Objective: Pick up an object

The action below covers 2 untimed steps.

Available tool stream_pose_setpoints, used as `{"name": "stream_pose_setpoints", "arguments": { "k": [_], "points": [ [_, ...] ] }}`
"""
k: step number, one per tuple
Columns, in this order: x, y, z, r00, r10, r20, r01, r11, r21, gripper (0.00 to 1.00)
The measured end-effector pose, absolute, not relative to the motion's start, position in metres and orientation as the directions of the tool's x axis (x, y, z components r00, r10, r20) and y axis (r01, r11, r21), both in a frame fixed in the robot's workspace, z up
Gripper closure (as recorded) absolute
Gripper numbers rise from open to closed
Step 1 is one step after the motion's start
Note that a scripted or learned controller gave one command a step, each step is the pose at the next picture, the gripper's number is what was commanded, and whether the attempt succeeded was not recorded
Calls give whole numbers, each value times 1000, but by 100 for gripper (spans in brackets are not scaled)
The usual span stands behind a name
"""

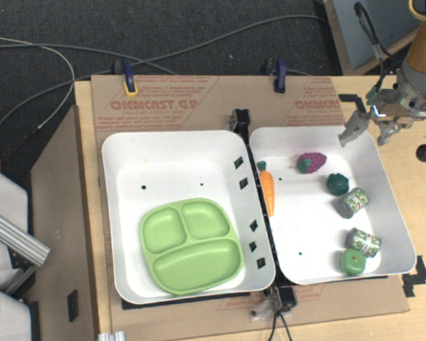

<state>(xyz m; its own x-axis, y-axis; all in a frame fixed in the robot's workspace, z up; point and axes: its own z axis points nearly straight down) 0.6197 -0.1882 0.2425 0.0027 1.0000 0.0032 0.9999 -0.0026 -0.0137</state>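
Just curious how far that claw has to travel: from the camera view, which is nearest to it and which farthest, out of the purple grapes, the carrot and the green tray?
1. Purple grapes, right bin, nearest the gripper.
2. Carrot, right bin's left edge.
3. Green tray, left bin, farthest.

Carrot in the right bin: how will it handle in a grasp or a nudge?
The carrot looks like a rigid toy, probably light. Its tapered, rounded body may roll or pivot if nudged sideways. It lies against the bin wall, so fingers may lack room on that side.
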Motion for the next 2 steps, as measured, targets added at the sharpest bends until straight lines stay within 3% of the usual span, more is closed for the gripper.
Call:
{"name": "stream_pose_setpoints", "arguments": {
  "k": [1, 2],
  "points": [
    [622, -188, 250, 0, 1000, 0, 1000, 0, 0, 0],
    [622, -179, 191, -2, 1000, 2, 1000, 2, -7, 0]
  ]
}}
